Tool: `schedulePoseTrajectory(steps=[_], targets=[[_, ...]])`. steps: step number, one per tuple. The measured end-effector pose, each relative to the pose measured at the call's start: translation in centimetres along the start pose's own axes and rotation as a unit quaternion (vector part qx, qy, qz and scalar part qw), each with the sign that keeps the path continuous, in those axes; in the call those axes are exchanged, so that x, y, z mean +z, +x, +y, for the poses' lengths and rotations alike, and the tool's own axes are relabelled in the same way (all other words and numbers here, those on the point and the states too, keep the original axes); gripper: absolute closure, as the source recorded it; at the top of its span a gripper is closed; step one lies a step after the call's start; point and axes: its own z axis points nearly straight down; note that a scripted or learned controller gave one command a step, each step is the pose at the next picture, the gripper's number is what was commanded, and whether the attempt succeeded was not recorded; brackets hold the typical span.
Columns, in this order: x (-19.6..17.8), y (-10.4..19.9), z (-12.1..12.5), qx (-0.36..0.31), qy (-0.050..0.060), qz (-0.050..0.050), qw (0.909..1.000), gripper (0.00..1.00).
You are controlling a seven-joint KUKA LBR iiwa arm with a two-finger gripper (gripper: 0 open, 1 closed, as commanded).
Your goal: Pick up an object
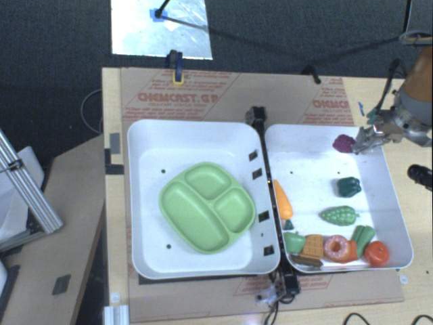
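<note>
Camera view, looking down at a slant. Pale wooden worktop (81,181) carries two shallow white bins side by side.

Left white plastic bin (145,147): holds one light green divided plate (206,207) with three compartments, lying flat near the bin's centre.

Right white plastic bin (304,147): toy food pieces. A small purple piece (344,143) sits at the far right edge of the bin. A dark green pepper-like piece (349,187) lies below it, well apart. A light green bumpy piece (339,215) lies nearer the front. An orange carrot (282,200) rests against the bin's left wall. Along the front wall, crowded together: a green chunk (293,242), a tan waffle-like piece (312,246), a pink-frosted doughnut (336,248), a green pod (362,235), a red tomato (377,252).

Arm enters from the right. Pincer (365,139) sits at the right bin's far right rim, just beside the purple piece, apparently touching it. Cannot tell how the pincer is set; detail too small.
</note>
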Motion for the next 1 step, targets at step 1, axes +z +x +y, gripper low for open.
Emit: schedulePoseTrajectory(steps=[1], targets=[[-2.3, -0.02, 0.13, 0.0, 0.001, 0.0, 1.0, 1.0]])
